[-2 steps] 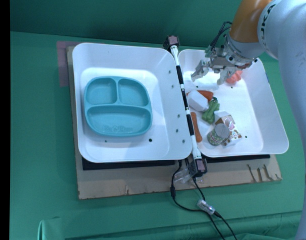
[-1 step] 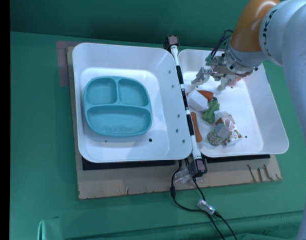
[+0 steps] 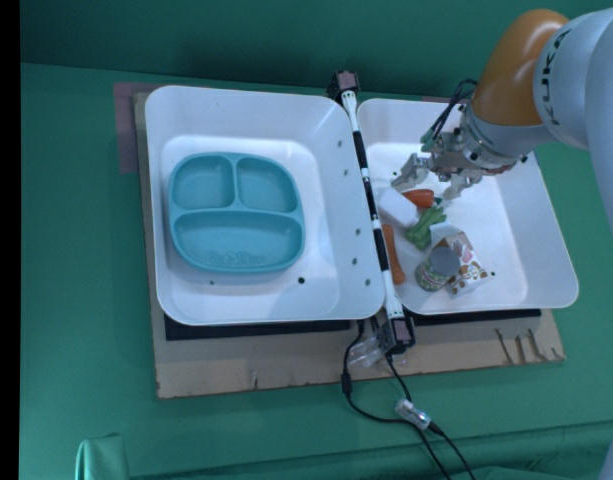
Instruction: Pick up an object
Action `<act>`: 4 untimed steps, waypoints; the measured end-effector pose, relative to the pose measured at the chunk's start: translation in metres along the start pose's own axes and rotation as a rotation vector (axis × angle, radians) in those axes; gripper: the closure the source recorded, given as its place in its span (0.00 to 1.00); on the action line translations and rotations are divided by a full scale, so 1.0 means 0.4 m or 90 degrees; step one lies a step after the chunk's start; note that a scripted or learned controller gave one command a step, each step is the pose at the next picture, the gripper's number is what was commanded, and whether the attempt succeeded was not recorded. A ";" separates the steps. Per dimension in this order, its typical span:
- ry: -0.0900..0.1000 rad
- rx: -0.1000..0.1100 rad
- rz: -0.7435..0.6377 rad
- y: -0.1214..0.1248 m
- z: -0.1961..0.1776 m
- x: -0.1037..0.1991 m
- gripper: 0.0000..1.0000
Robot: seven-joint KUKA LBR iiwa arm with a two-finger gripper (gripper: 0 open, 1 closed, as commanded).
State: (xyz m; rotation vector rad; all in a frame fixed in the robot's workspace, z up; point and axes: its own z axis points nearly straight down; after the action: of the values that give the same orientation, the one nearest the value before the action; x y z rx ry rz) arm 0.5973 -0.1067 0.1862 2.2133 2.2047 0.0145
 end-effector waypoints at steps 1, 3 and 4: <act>-0.002 -0.007 0.003 0.007 -0.035 -0.004 1.00; -0.004 -0.012 0.005 0.012 -0.067 -0.007 1.00; -0.004 -0.011 0.005 0.012 -0.067 -0.007 0.00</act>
State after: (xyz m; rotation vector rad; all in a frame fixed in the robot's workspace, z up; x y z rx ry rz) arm 0.6014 -0.1094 0.2132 2.2103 2.1839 0.0280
